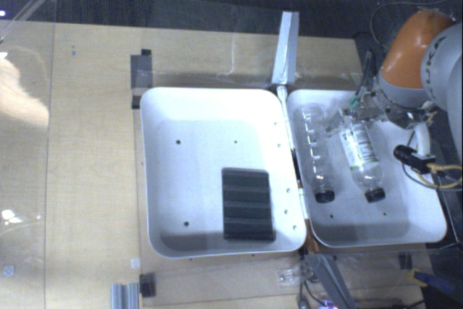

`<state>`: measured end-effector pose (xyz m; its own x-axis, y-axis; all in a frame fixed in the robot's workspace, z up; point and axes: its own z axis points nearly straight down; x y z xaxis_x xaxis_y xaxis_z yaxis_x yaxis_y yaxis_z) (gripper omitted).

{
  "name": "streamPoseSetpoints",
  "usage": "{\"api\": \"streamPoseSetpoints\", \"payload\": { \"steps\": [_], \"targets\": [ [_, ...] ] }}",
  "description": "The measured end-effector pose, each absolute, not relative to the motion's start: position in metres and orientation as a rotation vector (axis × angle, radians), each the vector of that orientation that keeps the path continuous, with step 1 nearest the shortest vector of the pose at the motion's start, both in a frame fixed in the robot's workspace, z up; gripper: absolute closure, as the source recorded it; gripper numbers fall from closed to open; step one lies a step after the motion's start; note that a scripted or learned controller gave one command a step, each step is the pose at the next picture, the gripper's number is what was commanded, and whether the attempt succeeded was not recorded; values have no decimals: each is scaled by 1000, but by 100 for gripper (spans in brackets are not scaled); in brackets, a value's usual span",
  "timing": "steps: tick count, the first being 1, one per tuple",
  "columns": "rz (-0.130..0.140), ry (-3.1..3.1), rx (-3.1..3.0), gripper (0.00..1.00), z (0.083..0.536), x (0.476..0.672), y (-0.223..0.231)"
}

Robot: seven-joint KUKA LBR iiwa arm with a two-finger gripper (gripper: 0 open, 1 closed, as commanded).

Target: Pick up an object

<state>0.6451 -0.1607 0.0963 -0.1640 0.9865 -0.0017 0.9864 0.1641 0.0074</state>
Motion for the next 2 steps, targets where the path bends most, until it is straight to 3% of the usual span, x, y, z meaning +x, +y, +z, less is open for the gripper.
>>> {"api": "streamPoseSetpoints", "payload": {
  "steps": [1,2],
  "targets": [
    [14,2391,2021,100,108,647,-159],
    [8,2397,2021,100,183,650,-115]
  ]
}}
